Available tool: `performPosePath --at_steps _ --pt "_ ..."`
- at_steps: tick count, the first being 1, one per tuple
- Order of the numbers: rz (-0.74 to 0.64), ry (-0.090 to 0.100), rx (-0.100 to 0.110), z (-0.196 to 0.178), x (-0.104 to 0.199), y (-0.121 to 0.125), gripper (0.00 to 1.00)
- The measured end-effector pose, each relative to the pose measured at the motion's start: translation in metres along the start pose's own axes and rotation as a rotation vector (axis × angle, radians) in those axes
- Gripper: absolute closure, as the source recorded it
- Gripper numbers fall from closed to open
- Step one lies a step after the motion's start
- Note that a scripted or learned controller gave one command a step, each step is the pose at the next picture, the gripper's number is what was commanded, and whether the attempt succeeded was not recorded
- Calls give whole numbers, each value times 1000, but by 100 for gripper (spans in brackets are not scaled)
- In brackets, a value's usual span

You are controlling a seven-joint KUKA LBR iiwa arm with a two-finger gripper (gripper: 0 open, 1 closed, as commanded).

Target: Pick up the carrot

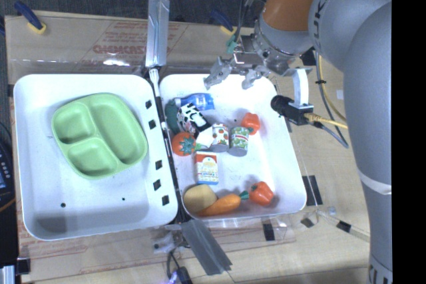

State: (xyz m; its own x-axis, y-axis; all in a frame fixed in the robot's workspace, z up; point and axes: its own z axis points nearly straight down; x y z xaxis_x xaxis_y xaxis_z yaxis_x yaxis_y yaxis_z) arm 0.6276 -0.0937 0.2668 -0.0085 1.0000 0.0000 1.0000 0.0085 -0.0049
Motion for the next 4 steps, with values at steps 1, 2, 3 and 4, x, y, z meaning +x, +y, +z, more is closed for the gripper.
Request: performPosePath --at_steps 1,2,3,4 --pt "699 10 -25 144 -7 -57 0" --pt "748 5 -11 171 -43 -127 0" --pt "791 4 -2 54 26 -135 0" --pt "891 1 2 58 61 -62 0"
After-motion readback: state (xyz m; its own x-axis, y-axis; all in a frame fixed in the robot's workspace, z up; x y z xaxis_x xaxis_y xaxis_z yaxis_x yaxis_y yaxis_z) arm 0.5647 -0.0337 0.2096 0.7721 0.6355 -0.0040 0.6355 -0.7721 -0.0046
